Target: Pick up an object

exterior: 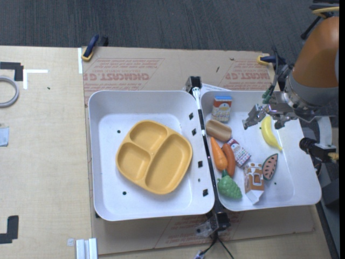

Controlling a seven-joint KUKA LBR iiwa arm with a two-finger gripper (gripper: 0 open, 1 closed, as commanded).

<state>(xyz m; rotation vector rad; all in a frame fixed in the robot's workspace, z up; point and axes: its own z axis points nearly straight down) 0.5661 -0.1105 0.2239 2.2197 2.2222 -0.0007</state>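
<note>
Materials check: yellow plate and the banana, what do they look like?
Plate: looks like moulded plastic, matte to satin yellow, three compartments with soft rounded rims. Banana: likely plastic toy, smooth uniform yellow with a slight sheen; too small to be sure.

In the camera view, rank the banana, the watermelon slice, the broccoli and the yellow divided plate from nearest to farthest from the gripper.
From the gripper:
1. Banana, right beside it in the right bin.
2. Watermelon slice, lower in that bin.
3. Broccoli, the bin's lower left corner.
4. Yellow divided plate, left bin.
</note>
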